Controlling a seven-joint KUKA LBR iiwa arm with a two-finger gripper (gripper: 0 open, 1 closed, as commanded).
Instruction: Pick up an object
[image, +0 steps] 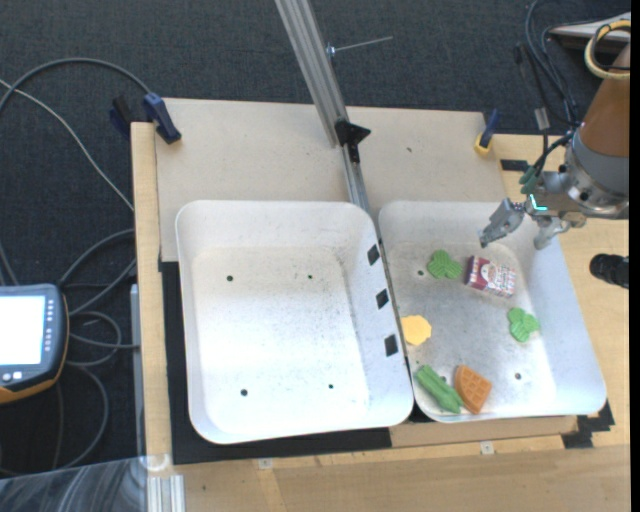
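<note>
Progress on the pick looks early: nothing has been lifted, and every candidate object lies on the floor of the right-hand shallow white plastic bin (590, 370). The two-finger metal gripper (522, 228) hangs over that bin's upper part, below the grey arm's orange band (610, 125). Its jaws stand spread well apart with nothing between them; one finger shows to the left and one to the right, both above the bin floor.

Just below and between those fingers lies a small maroon-and-white printed packet (491, 277), the nearest thing to the gripper and probably the intended target, though that is a judgement. Beside the packet to the left sits a green leafy toy piece (444, 265). A second green leafy piece (522, 324) lies lower right, a yellow rounded piece (416, 329) near the bin's left wall, and a long green piece (436, 388) touches or nearly touches an orange waffle-patterned piece (473, 388) at the bottom edge.

The left-hand shallow white plastic bin (200, 260) holds no objects. Still to do: descend over an object, close on it and raise it.
</note>
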